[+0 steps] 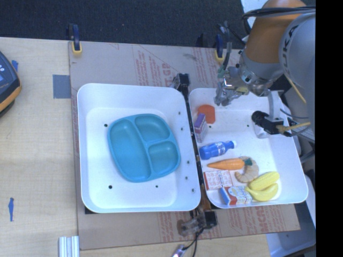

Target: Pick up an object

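My gripper (223, 97) hangs over the far end of the right bin (289, 159), its fingers pointing down with nothing between them that I can make out. Just to its lower left lies an orange-red block (206, 113), and beside that a small purple box (199, 125). Farther toward the front lie a blue bottle (216, 149), an orange carrot (227, 164), a tan pastry-like piece (248, 172), a yellow banana (263, 185) and a red-and-white carton (225, 186).
The left bin (91, 143) holds a blue divided plate (143, 146). A raised rim between the bins runs just left of the purple box. The arm's grey body and orange band (273, 31) loom over the right bin's far right corner.
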